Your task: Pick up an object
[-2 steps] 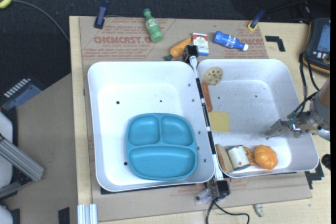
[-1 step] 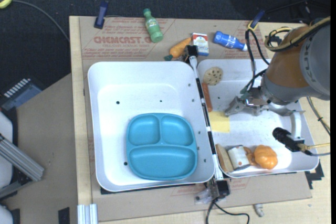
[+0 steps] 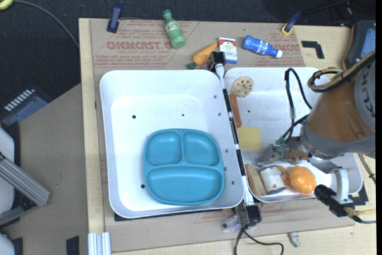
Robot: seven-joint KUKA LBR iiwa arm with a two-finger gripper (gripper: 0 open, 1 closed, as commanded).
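Observation:
The right bin (image 3: 268, 77) holds a round tan cookie (image 3: 242, 86), a thin brown stick (image 3: 234, 111) along its left wall, a yellow block (image 3: 249, 138), a white and brown item (image 3: 271, 178) and an orange fruit (image 3: 302, 180) in its near corner. My gripper (image 3: 279, 151) is low in this bin, just right of the yellow block and just above the white item and the orange. The grey arm (image 3: 337, 122) covers the bin's right half. Nothing shows in its grasp.
The left bin (image 3: 119, 98) bears a blue divided plate (image 3: 183, 165). Behind the bins on the board lie a green bottle (image 3: 173, 30), a carrot (image 3: 205, 54), a small carton (image 3: 227, 49) and a blue bottle (image 3: 261, 46). A black cable (image 3: 295, 92) loops over the right bin.

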